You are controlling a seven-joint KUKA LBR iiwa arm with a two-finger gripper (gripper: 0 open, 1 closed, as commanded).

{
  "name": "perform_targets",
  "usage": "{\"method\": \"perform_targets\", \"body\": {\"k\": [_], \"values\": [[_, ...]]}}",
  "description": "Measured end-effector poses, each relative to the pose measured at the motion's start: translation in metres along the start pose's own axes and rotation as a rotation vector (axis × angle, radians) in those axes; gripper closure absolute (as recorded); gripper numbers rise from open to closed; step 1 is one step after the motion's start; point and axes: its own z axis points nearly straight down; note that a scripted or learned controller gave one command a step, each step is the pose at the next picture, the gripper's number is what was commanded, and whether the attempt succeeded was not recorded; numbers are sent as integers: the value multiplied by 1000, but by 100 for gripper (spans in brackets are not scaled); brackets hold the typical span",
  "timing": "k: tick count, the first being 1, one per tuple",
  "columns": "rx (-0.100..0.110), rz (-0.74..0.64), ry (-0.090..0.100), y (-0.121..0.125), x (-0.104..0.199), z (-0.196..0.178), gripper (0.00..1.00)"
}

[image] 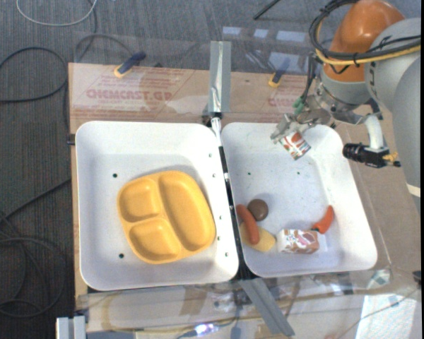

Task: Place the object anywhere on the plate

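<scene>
Can (295, 145) beyond sausages (247, 224), plate (167, 215) leftward

Two white bins (92, 274) sit side by side. One yellow plate (167, 215) has three compartments. Two sausages (247, 224), one brown ball (258, 208), two red-and-white packets (299, 241), one yellowish lump (266, 241).

We read "CHEMCAST GP" in faded red on the brown board (138, 94) beyond the left bin (92, 210); the print on the packet (299, 241) was illegible.
</scene>
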Motion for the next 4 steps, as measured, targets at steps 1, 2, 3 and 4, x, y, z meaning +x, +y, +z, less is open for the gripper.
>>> {"method": "perform_targets", "body": {"k": [1, 2, 3, 4], "values": [[-4, -261, 8, -45, 92, 4, 100], [-4, -379, 7, -59, 149, 4, 100], [-5, -625, 7, -59, 210, 3, 100], [-5, -625, 8, -59, 210, 3, 0]]}}
